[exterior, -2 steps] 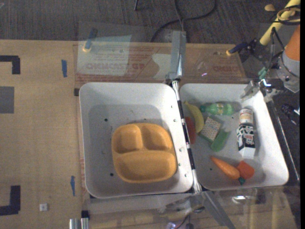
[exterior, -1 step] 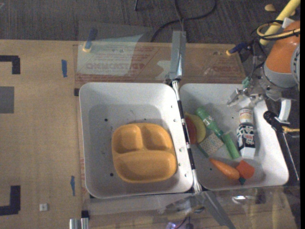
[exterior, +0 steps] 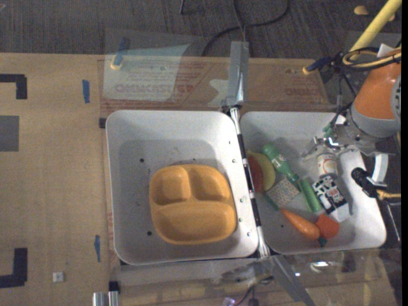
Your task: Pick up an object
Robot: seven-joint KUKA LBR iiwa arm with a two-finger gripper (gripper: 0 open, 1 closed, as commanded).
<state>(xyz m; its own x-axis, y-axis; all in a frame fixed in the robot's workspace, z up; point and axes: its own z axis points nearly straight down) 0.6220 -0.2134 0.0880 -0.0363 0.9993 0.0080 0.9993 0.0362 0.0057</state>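
Observation:
My gripper (exterior: pixel 328 145) hangs over the far right part of the right bin (exterior: pixel 366 234), below the arm's orange band (exterior: pixel 376 97). Just under it stands a small white can (exterior: pixel 327 165) with an orange mark. Beside the can lies a cow-patterned carton (exterior: pixel 331 193). A green bottle (exterior: pixel 290 174) lies slantwise in the bin's middle, next to a red and yellow fruit (exterior: pixel 260 171) and a grey-green packet (exterior: pixel 282 193). An orange carrot (exterior: pixel 301 224) and a red tomato (exterior: pixel 327 226) lie near the front wall. Nothing is seen held.
The left bin (exterior: pixel 127 139) holds an orange divided plate (exterior: pixel 191 203). A metal divider (exterior: pixel 245 171) runs between the two bins. Cables and a yellow pole (exterior: pixel 379 21) cross the far right, and a clear sheet (exterior: pixel 153 75) lies behind the left bin.

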